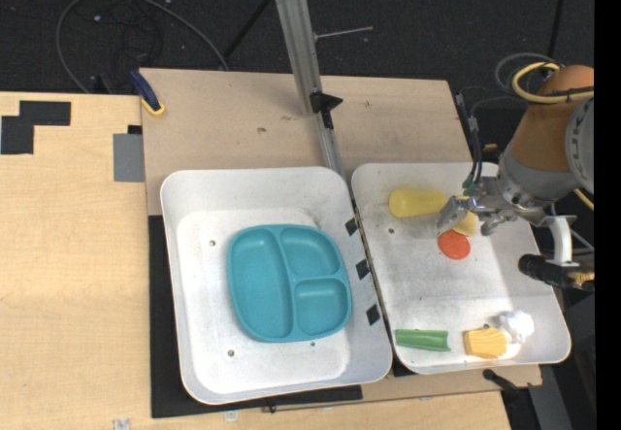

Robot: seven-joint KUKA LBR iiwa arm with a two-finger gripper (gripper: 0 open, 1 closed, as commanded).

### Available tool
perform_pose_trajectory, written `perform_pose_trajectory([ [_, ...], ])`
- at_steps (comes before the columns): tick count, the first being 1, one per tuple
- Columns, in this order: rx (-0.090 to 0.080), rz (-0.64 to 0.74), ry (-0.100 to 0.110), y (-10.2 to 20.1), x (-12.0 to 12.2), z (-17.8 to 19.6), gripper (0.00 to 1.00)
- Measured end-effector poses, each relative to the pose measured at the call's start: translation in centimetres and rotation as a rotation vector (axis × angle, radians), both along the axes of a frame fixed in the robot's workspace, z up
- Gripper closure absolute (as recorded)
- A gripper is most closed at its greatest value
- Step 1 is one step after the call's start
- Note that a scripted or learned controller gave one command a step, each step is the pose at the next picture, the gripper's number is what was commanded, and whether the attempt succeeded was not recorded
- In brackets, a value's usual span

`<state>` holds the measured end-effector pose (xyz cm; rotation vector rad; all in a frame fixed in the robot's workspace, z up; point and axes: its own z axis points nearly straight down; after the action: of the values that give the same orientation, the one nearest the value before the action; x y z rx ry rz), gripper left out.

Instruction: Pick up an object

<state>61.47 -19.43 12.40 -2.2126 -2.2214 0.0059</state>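
Camera view: along the right bin's [553, 346] near edge lie a green piece [422, 340] and a yellow piece [485, 344]. Farther in, the gripper [468, 217] hangs directly over the orange-red ball [453, 245], a yellow block [417, 202] just left; its grasp cannot be told.

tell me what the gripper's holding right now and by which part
It cannot be told. The gripper sits low in the right bin, right by the orange-red object and the yellow object, but nothing is visibly between its fingers.
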Motion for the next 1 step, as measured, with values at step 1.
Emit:
perform_pose_trajectory([
  [1,-0.002,-0.003,-0.008,-0.07,0.08,-2.27,0.00],
])
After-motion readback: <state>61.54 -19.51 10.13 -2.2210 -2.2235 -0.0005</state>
